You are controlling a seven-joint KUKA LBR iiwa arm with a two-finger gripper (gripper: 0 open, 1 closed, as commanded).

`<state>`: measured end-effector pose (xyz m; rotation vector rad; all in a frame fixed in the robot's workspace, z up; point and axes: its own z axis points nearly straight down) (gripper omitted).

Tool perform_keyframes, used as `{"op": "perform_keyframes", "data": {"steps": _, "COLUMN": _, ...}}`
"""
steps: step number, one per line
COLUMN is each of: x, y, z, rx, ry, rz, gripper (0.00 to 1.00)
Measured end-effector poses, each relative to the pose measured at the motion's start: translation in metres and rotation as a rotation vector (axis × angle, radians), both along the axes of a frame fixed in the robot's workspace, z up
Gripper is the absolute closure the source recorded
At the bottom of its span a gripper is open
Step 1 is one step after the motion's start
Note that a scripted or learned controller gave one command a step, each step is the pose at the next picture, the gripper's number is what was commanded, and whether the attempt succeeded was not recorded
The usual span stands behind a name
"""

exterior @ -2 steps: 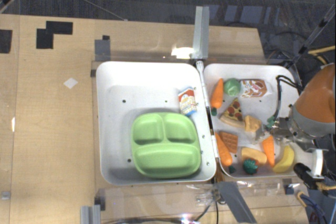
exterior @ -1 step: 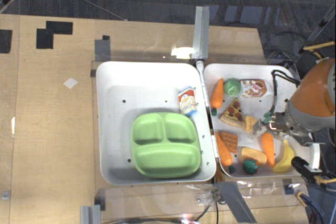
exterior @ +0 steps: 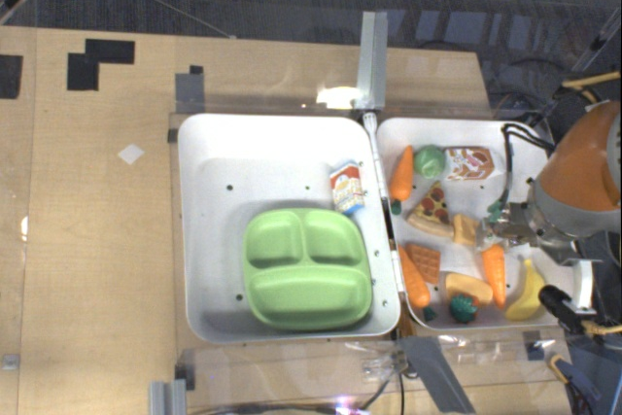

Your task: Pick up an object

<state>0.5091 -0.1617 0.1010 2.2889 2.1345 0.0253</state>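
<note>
Right bin [exterior: 389, 151]: tapered orange carrot [exterior: 496, 274]

Even, bright overhead light, colours clean, overall sharp enough but slightly soft and low-res. A glare patch sits on the bench [exterior: 335, 97] just behind the bins, and another small hot spot at the bottom edge. Soft shadow pools inside the left bin [exterior: 209, 209] around the green tray [exterior: 307, 269]; dark floor at top stays dim.
</note>
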Motion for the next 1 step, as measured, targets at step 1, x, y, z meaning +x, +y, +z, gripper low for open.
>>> {"op": "perform_keyframes", "data": {"steps": 1, "x": -0.0197, "y": 0.0304, "z": 0.1384, "rx": -0.003, "ry": 0.018, "rz": -0.029, "gripper": 1.0}}
